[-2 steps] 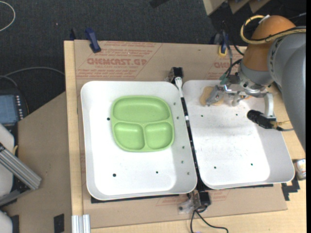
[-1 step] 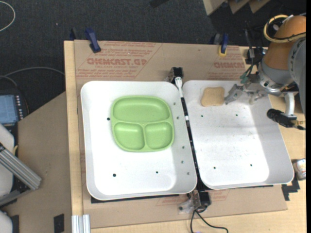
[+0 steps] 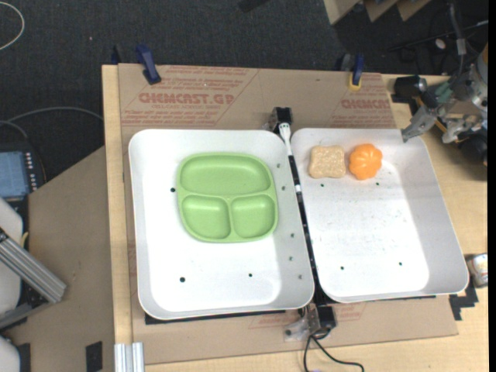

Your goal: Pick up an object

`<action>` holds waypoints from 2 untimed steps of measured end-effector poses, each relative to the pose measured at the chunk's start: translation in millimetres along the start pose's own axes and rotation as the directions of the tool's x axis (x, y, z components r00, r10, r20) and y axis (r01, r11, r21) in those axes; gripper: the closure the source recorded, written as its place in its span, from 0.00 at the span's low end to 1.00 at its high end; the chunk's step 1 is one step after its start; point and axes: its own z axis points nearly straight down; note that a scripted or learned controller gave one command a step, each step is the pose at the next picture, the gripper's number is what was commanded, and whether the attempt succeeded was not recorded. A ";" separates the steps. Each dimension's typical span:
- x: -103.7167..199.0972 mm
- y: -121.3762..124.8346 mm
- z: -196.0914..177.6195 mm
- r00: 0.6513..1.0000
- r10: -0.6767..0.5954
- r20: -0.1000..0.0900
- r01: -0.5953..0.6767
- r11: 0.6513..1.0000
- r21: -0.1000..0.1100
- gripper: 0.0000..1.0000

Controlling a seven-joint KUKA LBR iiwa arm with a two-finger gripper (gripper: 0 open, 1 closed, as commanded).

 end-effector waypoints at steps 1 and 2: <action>10.0 2.8 149.8 1.000 -0.006 -0.021 0.006 1.000 0.015 0.00; 91.5 -13.0 144.9 1.000 -0.009 -0.010 0.009 1.000 0.015 0.00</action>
